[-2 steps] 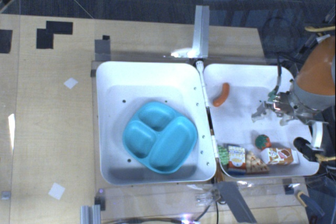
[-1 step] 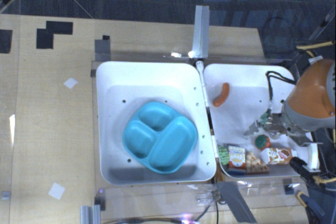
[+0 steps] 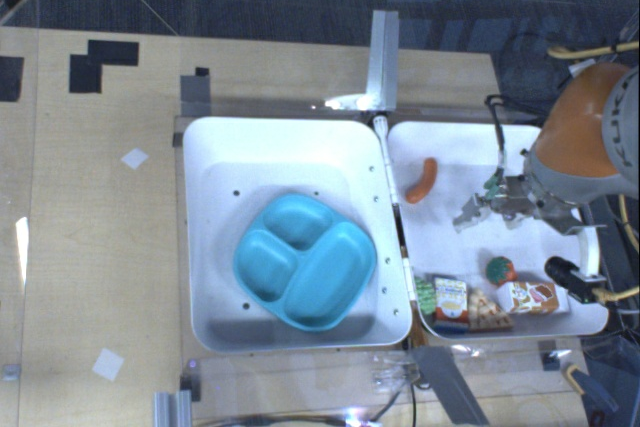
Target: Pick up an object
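- Gripper (image 3: 478, 211): hovering over the right bin (image 3: 450, 150) centre, fingers spread, grasping nothing.
- Orange sausage (image 3: 421, 180): lying near that bin's far-left corner.
- Blue divided plate (image 3: 305, 261): sitting in the left bin (image 3: 215, 215).

Rounded grey arm (image 3: 600, 150) with a broad orange band (image 3: 577, 130) above the wrist. Ends in a small metal gripper (image 3: 478, 208) of silver-grey parts, with thin pale fingers. Black cable (image 3: 497, 130) looping beside the wrist; yellow cable (image 3: 590, 52) behind. Black fitting (image 3: 568, 277) lower down.
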### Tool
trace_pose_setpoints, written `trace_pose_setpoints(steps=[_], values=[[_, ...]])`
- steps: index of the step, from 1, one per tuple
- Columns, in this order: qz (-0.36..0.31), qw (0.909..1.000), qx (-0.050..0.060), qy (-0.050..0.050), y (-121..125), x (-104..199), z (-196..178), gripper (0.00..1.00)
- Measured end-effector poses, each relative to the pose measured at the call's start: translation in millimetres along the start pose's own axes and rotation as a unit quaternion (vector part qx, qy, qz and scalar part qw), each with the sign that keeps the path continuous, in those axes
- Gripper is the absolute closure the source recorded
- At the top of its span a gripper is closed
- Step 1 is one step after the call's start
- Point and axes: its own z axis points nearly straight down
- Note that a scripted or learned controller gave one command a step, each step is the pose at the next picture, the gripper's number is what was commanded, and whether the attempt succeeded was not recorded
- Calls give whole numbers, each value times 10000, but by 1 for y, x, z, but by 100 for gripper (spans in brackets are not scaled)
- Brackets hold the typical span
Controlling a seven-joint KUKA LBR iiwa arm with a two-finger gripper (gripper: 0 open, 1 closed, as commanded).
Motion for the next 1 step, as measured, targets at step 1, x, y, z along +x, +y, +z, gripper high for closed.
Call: trace_pose_setpoints(steps=[1], values=[[-185, 9998, -38, -15, -66, -21, 29, 0]])
